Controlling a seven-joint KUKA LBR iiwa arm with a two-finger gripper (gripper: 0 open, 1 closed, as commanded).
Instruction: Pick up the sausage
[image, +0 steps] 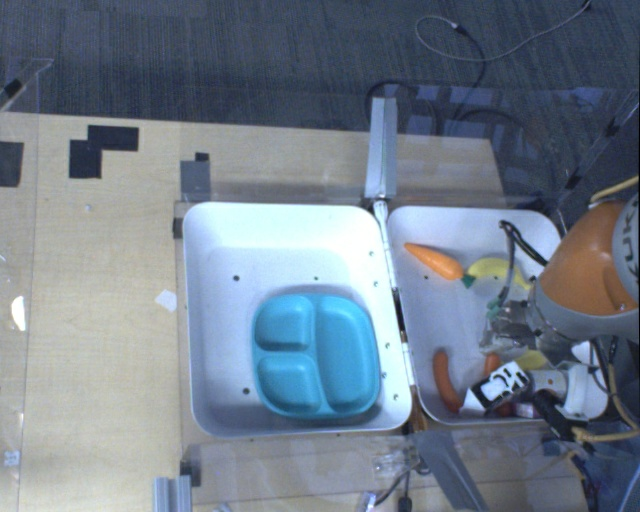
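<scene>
Beside the sausage (446, 381) hovers the claw (503, 338), a carrot (434, 260) farther off.

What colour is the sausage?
Reddish orange; the sausage shows best in the camera view.

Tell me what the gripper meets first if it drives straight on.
Probably the bare floor of the right bin: the gripper points down there, apart from the sausage, though depth is unclear.

The arm (590, 270) covers much of the hand (506, 328) and right bin (450, 315).
</scene>
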